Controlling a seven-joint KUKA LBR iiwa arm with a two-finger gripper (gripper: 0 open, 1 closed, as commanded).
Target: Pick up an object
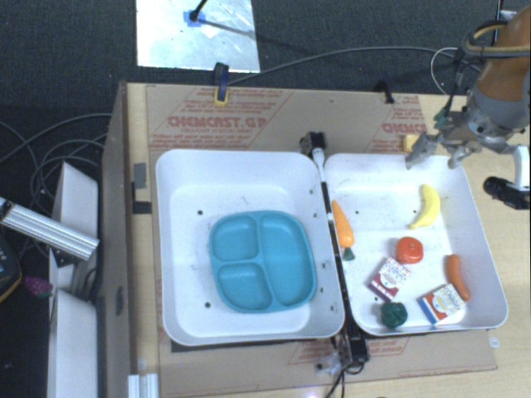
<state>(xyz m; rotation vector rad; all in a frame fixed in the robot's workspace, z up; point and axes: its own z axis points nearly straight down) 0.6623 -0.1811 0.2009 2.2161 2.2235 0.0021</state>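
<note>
Camera view: arm over right bin's far corner, nothing picked yet.

Right bin [489, 301] holds the loose items, prob. so any one can be grabbed: banana [427, 206], carrot [343, 225] by the divider, tomato [409, 249], sausage [455, 276], two small cartons [389, 278] [440, 304], green ball [393, 313]. Left bin [178, 222] has just a blue tray [261, 260]. Counter [274, 110] is cardboard-topped. Arm [502, 73] comes in from right, wrist tilted down; jaws [437, 150] spread open w/ nothing between them, above the bin's far rim, near banana but apart from it.
</note>
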